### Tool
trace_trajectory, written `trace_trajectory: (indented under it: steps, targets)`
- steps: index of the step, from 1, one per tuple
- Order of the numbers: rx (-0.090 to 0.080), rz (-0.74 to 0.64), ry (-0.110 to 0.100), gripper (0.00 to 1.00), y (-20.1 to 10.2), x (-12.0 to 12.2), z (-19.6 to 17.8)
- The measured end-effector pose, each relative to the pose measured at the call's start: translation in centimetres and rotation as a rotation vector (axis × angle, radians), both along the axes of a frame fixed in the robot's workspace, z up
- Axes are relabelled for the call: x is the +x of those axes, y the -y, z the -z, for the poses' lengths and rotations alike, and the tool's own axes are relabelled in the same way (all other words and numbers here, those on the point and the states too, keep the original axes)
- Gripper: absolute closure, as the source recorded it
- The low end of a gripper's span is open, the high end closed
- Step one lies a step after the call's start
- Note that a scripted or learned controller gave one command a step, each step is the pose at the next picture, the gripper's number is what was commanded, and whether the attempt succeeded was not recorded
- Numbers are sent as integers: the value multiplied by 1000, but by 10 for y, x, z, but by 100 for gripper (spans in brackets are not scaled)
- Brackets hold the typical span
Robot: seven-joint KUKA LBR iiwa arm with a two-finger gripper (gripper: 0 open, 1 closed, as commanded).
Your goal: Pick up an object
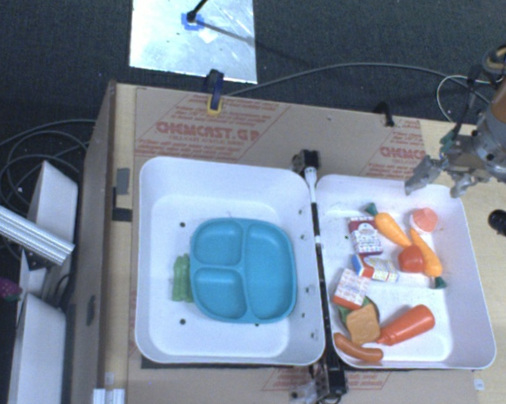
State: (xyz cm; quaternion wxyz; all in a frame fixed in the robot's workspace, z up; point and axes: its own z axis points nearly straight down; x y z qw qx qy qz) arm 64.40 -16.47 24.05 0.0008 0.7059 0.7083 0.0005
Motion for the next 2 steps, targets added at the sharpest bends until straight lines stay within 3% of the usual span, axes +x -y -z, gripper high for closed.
trace_trajectory:
  steps: [1, 2]
  targets:
    - [-1, -1, 3, 0, 27, -1, 136]
    - [0, -1, -1, 0, -2, -24, 156]
